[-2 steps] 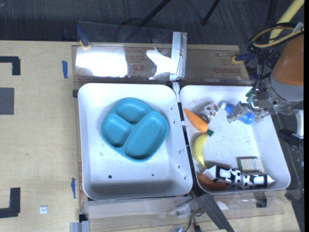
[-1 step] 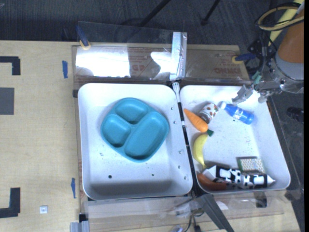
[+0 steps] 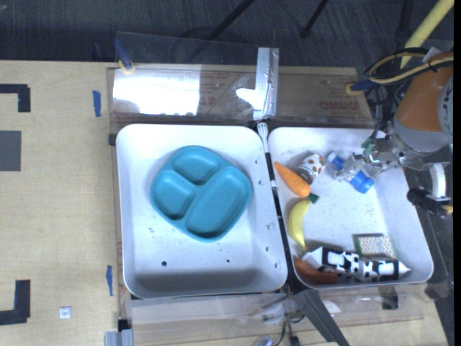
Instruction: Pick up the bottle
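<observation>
The bottle (image 3: 351, 170) is clear plastic with a blue cap and lies on its side in the upper part of the right bin (image 3: 403, 215). My gripper (image 3: 376, 153) reaches down from the right, directly at the bottle's upper right end. The grey wrist with its orange band (image 3: 425, 99) hangs above the bin's far right corner and hides part of the gripper. Whether the gripper touches the bottle is unclear.
The right bin also holds a carrot (image 3: 292, 179), a banana (image 3: 297, 222), a small round spotted toy (image 3: 312, 166), a black-and-white patterned object (image 3: 360, 264) along the front wall and a small speckled block (image 3: 373, 245). A blue divided plate (image 3: 202, 192) sits in the left bin (image 3: 137, 251).
</observation>
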